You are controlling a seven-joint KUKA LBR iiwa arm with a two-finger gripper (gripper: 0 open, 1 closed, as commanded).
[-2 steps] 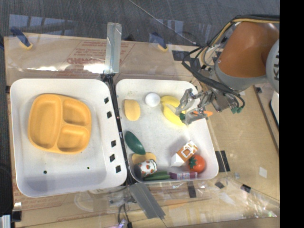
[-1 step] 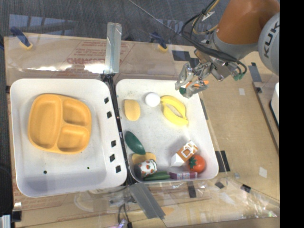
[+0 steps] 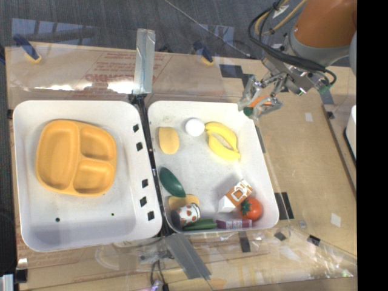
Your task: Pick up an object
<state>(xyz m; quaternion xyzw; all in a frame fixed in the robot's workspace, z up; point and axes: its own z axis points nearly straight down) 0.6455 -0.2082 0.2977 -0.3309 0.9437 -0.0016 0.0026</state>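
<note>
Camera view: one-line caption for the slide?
KUKA arm's gripper hovers over the right bin's far corner, near a banana; the left bin holds an orange divided plate.

Orange divided plate [image 3: 76,157] in left bin [image 3: 27,223]; silver tape strip [image 3: 144,62] above bins' junction; blue tape bits [image 3: 28,48] on cardboard-covered bench [image 3: 303,162].

Evenly, brightly lit from above; glare on the plastic sheet [image 3: 115,85]; soft shadows inside the bins [image 3: 36,235]; slightly soft, grainy.
</note>
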